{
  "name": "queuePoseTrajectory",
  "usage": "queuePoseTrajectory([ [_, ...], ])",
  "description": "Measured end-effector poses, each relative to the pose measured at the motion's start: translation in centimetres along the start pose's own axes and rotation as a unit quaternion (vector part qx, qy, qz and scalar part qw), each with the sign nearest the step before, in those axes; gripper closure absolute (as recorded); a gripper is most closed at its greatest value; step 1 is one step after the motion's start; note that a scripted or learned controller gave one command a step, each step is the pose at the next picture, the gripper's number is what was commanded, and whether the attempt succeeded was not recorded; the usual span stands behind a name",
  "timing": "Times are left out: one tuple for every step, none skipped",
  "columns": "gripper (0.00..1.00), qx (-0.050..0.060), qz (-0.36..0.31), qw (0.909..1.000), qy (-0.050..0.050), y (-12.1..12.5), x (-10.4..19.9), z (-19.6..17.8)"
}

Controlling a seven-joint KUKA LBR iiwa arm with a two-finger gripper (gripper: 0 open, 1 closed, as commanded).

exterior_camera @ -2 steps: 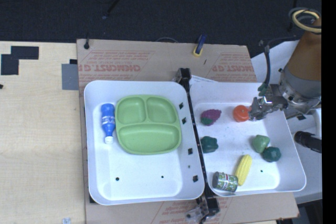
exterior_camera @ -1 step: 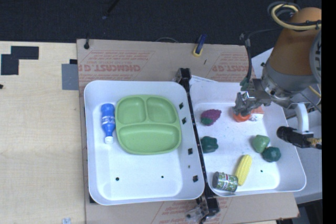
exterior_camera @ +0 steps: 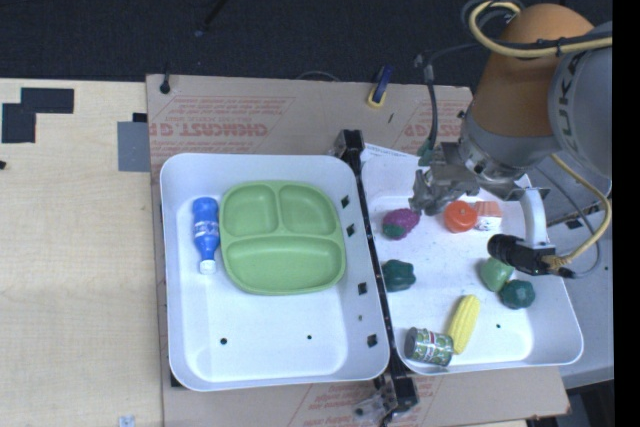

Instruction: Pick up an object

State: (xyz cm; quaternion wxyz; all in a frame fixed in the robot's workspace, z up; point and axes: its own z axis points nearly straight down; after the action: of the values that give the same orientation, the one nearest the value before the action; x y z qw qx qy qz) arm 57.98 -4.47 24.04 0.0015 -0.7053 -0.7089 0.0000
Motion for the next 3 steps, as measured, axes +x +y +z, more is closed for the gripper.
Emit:
queuePoseTrajectory([
  [1.0,0.0,0.0,1.0,0.0,1.6,5.1,-0.2],
  [1.0,0.001,0.0,1.0,0.0,3.9,10.5,1.7],
  [1.0,0.0,0.002,1.0,-0.001,4.0,10.0,0.4],
])
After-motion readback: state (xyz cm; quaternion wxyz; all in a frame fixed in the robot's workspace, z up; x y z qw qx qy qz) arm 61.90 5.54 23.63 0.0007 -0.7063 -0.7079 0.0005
